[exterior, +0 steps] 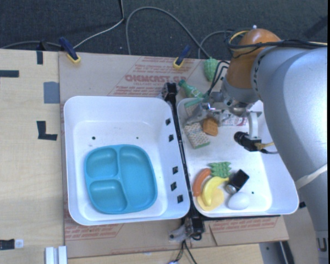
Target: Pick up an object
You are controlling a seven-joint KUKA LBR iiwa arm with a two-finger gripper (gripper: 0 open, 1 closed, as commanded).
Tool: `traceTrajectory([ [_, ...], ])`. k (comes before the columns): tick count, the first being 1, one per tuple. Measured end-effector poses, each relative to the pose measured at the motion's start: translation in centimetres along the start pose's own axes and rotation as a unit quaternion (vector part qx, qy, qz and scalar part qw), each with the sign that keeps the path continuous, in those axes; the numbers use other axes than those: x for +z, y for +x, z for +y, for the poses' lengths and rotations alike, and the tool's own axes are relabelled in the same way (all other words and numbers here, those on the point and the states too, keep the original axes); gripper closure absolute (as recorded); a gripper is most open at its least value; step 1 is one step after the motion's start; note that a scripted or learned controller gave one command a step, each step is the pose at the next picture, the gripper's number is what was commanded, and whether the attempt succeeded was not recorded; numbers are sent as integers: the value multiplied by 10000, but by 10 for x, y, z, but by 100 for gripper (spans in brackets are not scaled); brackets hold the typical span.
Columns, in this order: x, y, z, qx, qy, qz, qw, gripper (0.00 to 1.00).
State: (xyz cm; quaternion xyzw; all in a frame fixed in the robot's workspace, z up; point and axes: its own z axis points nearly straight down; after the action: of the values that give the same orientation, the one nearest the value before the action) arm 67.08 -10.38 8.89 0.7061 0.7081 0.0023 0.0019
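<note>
With the hand's (209,110) opening impossible to tell, the small brown rounded object (210,127) may be nudged against the speckled beige sponge block (197,135) near the right white bin's (275,201) far edge and missed.

Glossy white plastic bins (77,147) — a smooth blue plastic tray (121,178) — on matt brown cardboard (143,80).

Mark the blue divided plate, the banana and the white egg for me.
blue divided plate (121,179), camera view, on the ridge between its compartments.
banana (210,192), camera view, on its curved yellow body.
white egg (238,202), camera view, on its top.
</note>
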Motion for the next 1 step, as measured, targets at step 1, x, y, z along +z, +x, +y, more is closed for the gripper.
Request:
traceTrajectory([
  [1, -12, 2, 1, -10, -3, 14, 10000, 100],
])
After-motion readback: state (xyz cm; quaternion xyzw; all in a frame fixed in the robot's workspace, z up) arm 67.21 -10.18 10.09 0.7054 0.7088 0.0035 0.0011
